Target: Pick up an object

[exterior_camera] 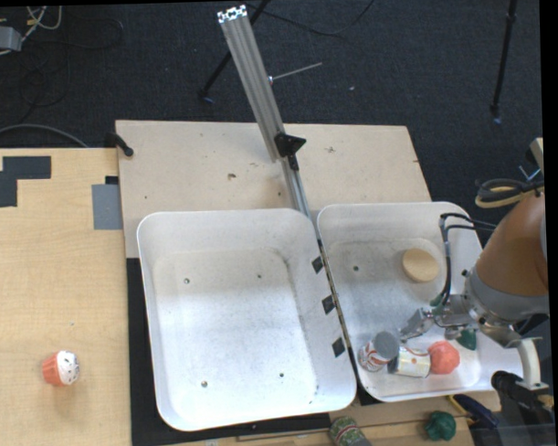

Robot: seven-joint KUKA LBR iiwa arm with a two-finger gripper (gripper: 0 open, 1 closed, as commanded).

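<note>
The right bin (389,225) holds a cluster of small things near its front edge: a red ball (445,358), a white cup lying on its side (411,365), a grey piece (385,343) and a red-and-white item (370,356). A beige round disc (420,265) lies apart, further back. The arm comes in from the right with its orange band (520,255) above the wrist. My gripper (423,324) hangs low over the bin, just behind the cluster and in front of the disc. Nothing shows held in it.
The left bin (171,267) stands beside the right one, with a metal rail (261,90) rising behind the divider. A red-and-white cupcake toy (60,369) lies on the wooden table at left. A green object (440,426) and a small can (347,434) lie in front of the right bin.
</note>
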